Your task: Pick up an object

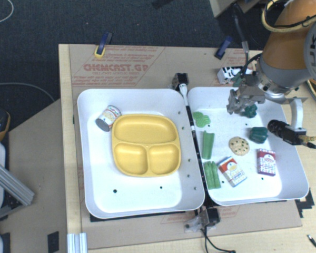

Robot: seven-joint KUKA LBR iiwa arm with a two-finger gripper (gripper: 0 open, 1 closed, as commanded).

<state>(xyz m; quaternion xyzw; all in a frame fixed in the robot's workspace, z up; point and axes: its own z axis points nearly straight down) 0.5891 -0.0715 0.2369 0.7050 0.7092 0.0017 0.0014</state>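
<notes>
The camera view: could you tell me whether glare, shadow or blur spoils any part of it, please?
In the camera view the lighting is even and soft; the white bins are bright but keep their detail, the yellow tray shows mild sheen, shadows are faint, and the gripper is slightly soft, so small toys near it are hard to read.

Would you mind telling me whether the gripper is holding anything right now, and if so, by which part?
The gripper has a dark green object right at its tip over the right bin, but whether it is actually gripped, or where, cannot be told.
</notes>
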